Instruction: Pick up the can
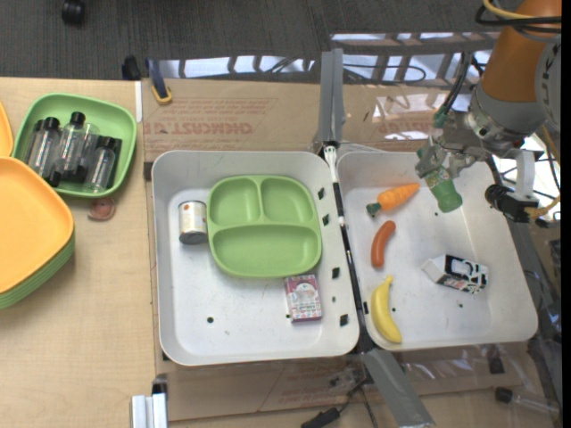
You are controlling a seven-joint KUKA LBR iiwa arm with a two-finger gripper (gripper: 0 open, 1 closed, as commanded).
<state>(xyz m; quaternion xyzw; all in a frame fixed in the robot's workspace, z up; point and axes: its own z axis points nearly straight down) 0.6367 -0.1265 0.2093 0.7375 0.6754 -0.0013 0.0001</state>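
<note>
The can (192,221) is a small silver cylinder lying on its side at the left of the left bin (169,310), just beside the green divided plate (264,225). My gripper (439,169) hangs over the back of the right bin (513,310), far to the right of the can. A small green object (449,198) shows right under the gripper. I cannot tell whether it is held or lies on the bin floor.
A pink carton (303,297) lies near the left bin's front. The right bin holds a carrot (393,196), a red sausage (382,242), a banana (385,310) and a small white carton (457,275). Left of the bins stand a green tray of bottles (76,145) and orange plates (31,239).
</note>
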